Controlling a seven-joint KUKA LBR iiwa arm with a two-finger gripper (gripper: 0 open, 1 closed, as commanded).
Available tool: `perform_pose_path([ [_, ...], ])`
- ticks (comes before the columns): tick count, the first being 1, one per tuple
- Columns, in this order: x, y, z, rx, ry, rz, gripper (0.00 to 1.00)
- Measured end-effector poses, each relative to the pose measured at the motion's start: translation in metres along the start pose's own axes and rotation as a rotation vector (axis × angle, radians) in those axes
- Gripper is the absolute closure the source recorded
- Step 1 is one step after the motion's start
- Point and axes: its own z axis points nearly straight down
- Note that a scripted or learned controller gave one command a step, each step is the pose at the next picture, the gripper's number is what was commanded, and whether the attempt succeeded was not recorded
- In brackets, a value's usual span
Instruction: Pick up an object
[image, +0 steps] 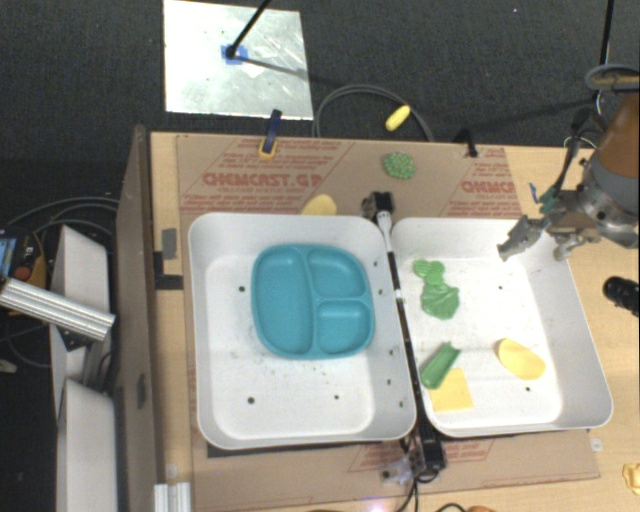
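Observation:
The right bin (560, 330) holds a light green leafy piece (436, 292), a dark green stick (438, 364), a flat yellow square (451, 391) and a yellow rounded piece (521, 358). My gripper (540, 245) hangs over the far right corner of that bin, above and to the right of all of them. Its two grey fingers (518, 240) are spread open with nothing between them. The arm comes in from the right edge.
A blue divided plate (312, 300) lies in the left bin (220, 330). On the cardboard behind the bins lie a green knobbly ball (399, 165) and a pale yellow piece (320, 206). A black bracket (380, 207) sits at the bins' shared far corner.

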Motion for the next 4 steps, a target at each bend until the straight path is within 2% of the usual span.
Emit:
perform_pose_path([
  [1,0.063,-0.047,0.128,0.015,0.007,-0.005,0.0],
  [2,0.055,0.017,0.175,-0.002,0.0,-0.003,0.0],
  [3,0.036,0.061,0.171,-0.006,-0.001,-0.003,0.0],
  [4,0.068,0.031,0.173,0.003,0.002,-0.004,0.0],
])
